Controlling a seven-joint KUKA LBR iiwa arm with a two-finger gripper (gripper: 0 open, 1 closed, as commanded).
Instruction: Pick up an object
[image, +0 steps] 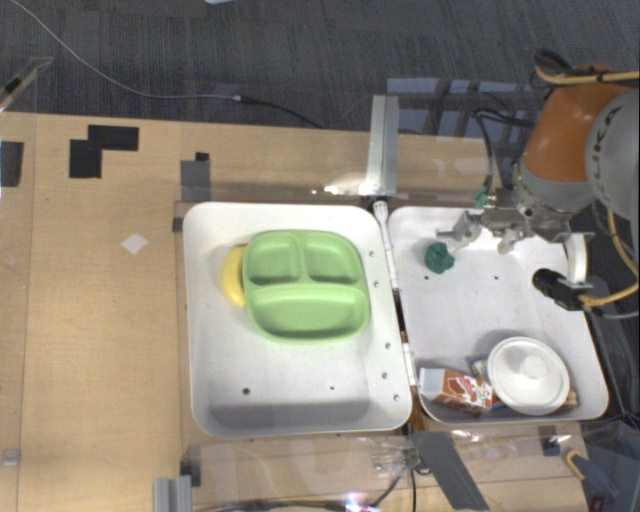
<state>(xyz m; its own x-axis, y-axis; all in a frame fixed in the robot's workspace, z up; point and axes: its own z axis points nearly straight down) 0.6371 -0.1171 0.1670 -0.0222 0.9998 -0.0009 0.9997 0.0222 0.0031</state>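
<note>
The gripper (492, 228) sits over the far part of the right bin (500, 310), under the grey wrist w/ the orange band (560, 135). Its two fingers look spread apart, w/ nothing between them; the metal tips are small and blurred, so the exact gap is hard to judge, but prob. released rather than clenched. They appear to hang just above the bin floor, near the back wall, touching no object as far as the view shows.

Nearest thing to it is a small dark green object (439, 257), lumpy, roughly rounded, matte, lying on the white floor of the right bin just to the left of and a bit nearer than the gripper, apart from it. Shape details too small to tell.

Also in the right bin, at the near edge: a white round bowl (527, 373), upright, and a flat brown-orange packet (460, 388) just beside it, partly under the bowl's rim.

Left bin (290, 400) holds a green divided plate (303, 284) w/ three compartments, lying flat approx. mid-bin; a yellow object (232, 276) pokes out from under its left edge, touching it.
</note>
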